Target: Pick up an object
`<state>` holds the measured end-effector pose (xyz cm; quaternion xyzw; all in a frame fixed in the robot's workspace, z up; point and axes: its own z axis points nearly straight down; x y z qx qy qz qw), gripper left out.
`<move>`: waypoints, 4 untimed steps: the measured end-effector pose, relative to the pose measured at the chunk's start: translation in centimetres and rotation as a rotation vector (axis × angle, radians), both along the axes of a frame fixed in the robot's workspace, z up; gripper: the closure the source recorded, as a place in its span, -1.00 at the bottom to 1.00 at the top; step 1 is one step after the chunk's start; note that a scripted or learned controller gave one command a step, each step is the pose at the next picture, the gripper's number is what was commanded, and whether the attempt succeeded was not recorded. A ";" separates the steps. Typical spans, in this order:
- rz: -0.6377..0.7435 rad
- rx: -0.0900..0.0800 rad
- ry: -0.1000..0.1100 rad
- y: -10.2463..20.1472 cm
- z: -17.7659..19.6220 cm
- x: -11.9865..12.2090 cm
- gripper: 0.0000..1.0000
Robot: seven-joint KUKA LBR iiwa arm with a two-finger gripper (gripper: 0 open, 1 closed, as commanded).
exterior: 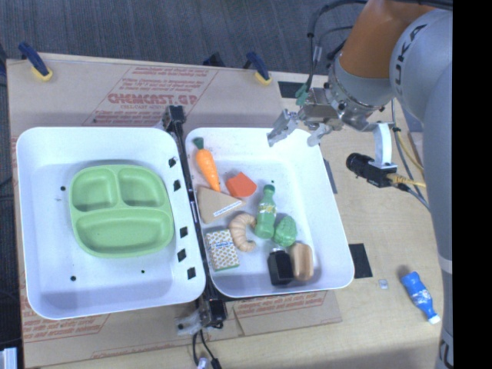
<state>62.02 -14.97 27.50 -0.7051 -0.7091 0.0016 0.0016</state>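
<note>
Open, empty gripper (298, 133) is hovering over the right bin's (332, 198) far rim; crowded toys, like bottle (266, 212) beside croissant (243, 231), are risking a glancing grasp.

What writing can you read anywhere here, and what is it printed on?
"CHEMCAST GP", red print on the brown cardboard sheet under the bins; the smaller lines around it are too blurred to read.
"KU", part of a word on the grey arm.
The small card in the right bin: too small to read.

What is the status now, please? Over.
Hand open, holding nothing, above the right bin's far rim. Carrot, green bottle, croissant lie untouched. Nothing blocks the way.
</note>
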 end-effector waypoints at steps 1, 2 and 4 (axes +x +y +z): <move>0.157 0.002 0.002 4.1 -11.4 3.0 -1.00; 0.047 0.001 0.003 5.1 -18.5 3.5 -1.00; 0.126 0.000 0.001 3.5 -17.3 -1.7 1.00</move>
